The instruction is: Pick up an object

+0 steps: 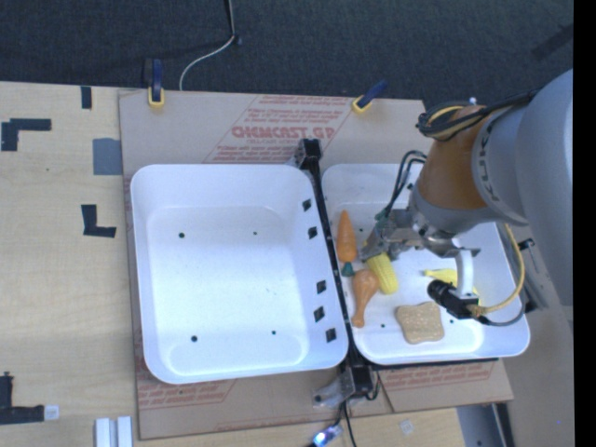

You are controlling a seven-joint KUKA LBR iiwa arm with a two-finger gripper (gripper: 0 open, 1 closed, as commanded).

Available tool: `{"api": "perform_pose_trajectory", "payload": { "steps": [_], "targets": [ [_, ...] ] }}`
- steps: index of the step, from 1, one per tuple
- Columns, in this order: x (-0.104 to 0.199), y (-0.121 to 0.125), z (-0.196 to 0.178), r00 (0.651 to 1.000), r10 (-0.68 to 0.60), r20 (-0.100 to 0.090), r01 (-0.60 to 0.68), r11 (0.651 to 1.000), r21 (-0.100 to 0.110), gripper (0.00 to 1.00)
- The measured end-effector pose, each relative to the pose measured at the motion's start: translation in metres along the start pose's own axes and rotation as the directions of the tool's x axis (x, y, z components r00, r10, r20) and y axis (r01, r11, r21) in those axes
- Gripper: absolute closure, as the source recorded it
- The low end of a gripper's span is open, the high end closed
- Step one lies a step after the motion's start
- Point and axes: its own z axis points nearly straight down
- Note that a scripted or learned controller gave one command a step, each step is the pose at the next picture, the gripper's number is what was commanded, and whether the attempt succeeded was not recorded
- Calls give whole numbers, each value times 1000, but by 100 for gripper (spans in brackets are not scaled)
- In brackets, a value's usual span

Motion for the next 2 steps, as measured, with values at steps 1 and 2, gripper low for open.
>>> {"api": "perform_pose_trajectory", "payload": {
  "steps": [1,2],
  "targets": [
    [86,-13,-104,1000,-14,-8,14,1000,-1,100],
    [144,12,-130,1000,-12,-7,12,1000,3,100]
  ]
}}
